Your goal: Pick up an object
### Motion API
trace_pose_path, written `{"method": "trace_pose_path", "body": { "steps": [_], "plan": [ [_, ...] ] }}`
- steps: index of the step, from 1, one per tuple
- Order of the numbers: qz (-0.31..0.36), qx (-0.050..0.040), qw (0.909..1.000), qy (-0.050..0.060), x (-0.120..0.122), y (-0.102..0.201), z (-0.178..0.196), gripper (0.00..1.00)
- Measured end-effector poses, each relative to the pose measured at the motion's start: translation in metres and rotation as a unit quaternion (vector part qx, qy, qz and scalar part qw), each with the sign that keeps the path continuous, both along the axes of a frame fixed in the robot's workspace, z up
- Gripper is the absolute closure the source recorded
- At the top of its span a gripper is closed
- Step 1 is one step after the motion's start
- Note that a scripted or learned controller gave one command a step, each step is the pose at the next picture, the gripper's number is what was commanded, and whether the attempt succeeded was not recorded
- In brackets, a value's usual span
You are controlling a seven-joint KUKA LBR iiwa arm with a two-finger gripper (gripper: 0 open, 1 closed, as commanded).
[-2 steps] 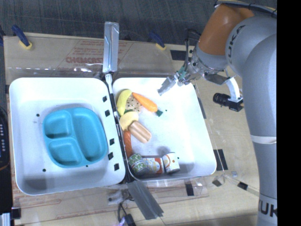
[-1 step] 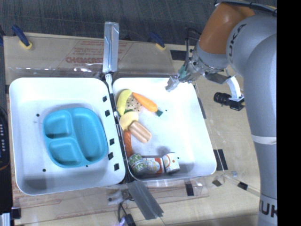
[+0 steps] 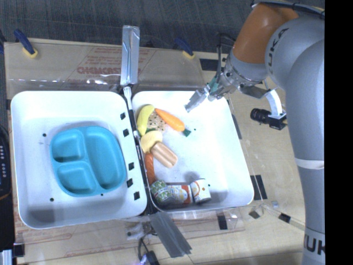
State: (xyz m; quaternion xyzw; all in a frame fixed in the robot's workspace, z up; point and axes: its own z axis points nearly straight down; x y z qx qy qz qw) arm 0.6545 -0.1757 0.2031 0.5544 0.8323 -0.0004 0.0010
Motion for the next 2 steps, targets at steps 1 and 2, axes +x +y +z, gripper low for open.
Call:
{"method": "trace_pose_path", "body": {
  "steps": [1,2],
  "plan": [
    [0.051,0.0004,0.9987,-0.001,0.004,0.028,-0.109,0.00],
    [0.053,0.0005,0.9986,-0.002,0.005,0.029,-0.098,1.00]
  ]
}}
